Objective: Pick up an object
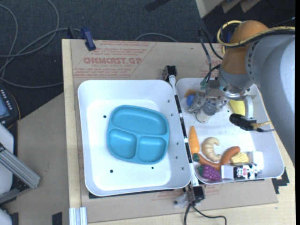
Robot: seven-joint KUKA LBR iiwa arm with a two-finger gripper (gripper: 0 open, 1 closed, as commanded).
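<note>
1. The arm (262, 55) is reaching in from the right, its orange band (243, 36) sitting above the wrist.
2. The jaws (206, 108) are hanging low over the far part of the right bin (272, 146); I cannot tell whether they are apart, together or clamped on anything.
3. A blue item (190, 99) is lying just left of the jaws, near the bin's far left corner; too hidden to identify.
4. A yellow item (237, 107) is lying just right of the jaws, partly under the wrist.
5. The other toy food is sitting in the near part of the right bin: carrot (193, 141) along the left wall, croissant (210, 147) beside it, sausage (229, 154), corn (240, 159), grapes (211, 172) in the near left corner, white carton (243, 171) to their right.
6. The left bin (89, 125) is holding a blue divided plate (137, 133).
7. Both bins are sitting side by side on the tabletop (117, 55).
</note>
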